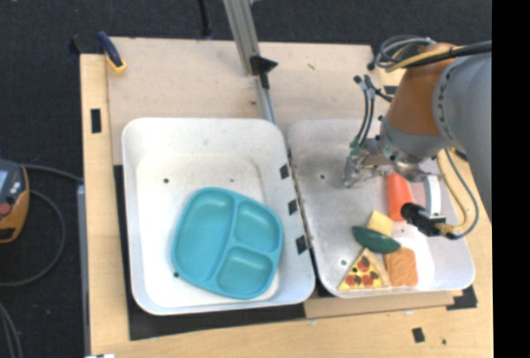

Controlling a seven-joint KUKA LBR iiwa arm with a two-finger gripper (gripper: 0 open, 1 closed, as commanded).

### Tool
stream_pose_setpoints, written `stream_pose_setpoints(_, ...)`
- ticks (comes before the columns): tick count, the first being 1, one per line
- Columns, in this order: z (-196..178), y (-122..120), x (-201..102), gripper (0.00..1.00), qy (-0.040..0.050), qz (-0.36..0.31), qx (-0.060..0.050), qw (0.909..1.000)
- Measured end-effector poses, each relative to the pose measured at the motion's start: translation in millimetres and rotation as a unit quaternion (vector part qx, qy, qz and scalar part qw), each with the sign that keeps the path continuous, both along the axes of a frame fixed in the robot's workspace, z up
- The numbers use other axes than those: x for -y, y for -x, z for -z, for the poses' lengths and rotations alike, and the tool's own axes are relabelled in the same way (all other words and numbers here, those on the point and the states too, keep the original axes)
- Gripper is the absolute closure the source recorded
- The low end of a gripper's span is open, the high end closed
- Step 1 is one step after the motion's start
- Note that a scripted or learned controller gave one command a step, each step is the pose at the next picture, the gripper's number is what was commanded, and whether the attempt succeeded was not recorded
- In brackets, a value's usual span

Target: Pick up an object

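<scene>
Honestly, the orange carrot (398,195) looked like light, stiff, rather slick toy plastic, best pinched across its narrow middle. It lay in the right bin (323,182), just beyond the yellow wedge (380,222), and the gripper (358,170) hung just beside its upper end; whether that gripper was released or clenched, I couldn't tell.
</scene>
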State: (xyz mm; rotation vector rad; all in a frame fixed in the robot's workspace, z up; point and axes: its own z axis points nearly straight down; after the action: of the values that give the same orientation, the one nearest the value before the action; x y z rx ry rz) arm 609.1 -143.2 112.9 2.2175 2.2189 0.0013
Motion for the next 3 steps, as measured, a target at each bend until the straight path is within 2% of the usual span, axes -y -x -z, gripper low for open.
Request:
stream_pose_setpoints(2,-113.7,-10.9,-2.5,1.00,-0.0003,-0.002,0.002,1.0000)
stream_pose_setpoints(3,-124.8,-6.7,-48.0,1.00,-0.0020,-0.003,-0.001,1.0000)
